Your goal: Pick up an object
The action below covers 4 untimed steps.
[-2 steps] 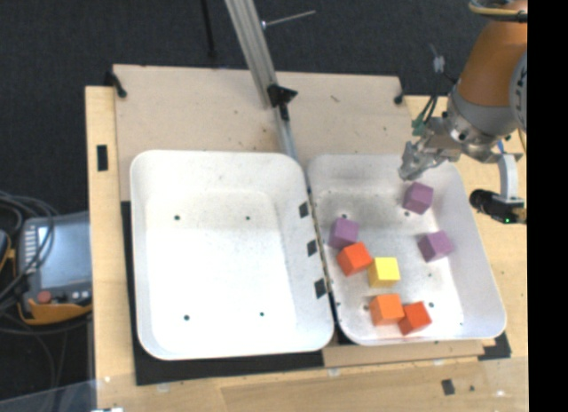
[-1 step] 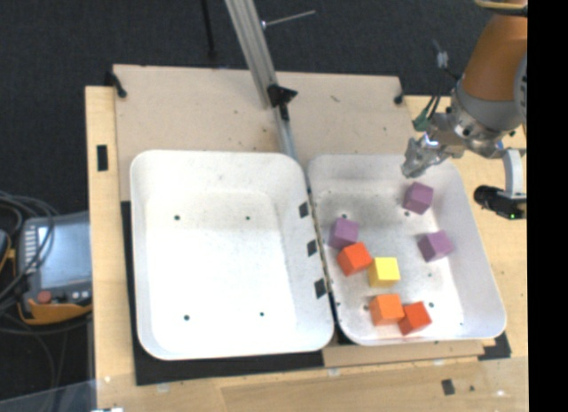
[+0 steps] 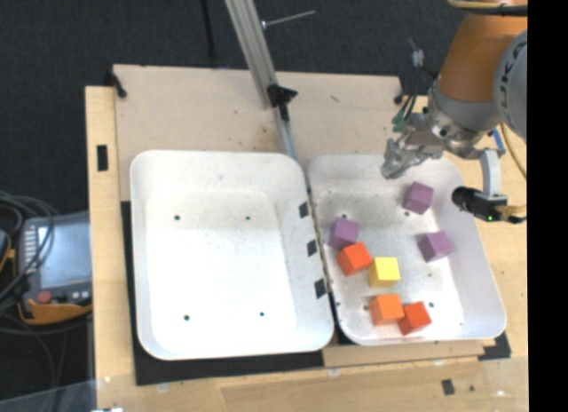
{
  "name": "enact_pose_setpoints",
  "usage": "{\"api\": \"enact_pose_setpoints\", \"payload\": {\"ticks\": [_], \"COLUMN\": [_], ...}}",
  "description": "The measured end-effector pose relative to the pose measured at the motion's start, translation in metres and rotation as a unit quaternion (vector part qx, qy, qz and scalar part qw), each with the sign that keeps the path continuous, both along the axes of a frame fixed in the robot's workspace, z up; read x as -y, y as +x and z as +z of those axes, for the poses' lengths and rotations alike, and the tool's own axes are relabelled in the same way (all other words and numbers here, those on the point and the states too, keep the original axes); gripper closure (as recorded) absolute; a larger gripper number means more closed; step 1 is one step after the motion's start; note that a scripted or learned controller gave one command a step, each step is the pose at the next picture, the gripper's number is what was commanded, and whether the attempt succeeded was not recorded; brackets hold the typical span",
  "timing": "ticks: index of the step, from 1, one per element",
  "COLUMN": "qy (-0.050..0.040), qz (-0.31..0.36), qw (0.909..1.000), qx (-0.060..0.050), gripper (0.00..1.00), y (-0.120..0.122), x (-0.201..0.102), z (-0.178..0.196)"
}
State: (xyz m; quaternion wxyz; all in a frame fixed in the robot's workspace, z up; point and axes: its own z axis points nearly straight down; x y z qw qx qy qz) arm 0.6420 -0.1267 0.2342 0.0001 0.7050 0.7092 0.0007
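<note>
White shallow plastic bin on the left (image 3: 222, 250) sits beside its twin (image 3: 470, 312), where small blocks lie scattered. Nearest the gripper (image 3: 396, 167), just below it, rests a purple cube (image 3: 418, 197): probably light, rigid, best pinched across flat opposite faces.

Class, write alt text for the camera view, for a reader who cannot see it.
A grey and orange robot arm reaches in from the right, its gripper over the far end of the right white bin, which holds seven small blocks: three purple, three orange, one yellow. The left white bin sits alongside it.
</note>
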Motion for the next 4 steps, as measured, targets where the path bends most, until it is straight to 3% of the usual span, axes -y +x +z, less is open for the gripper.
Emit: {"api": "enact_pose_setpoints", "payload": {"ticks": [2, 4], "qy": [-0.0003, 0.0002], "qz": [0.0, 0.001], "qw": [1.0, 1.0], "qx": [-0.001, -0.001], "gripper": [1.0, 1.0], "y": [-0.03, -0.041], "x": [-0.099, -0.21], "z": [0.008, -0.008]}}
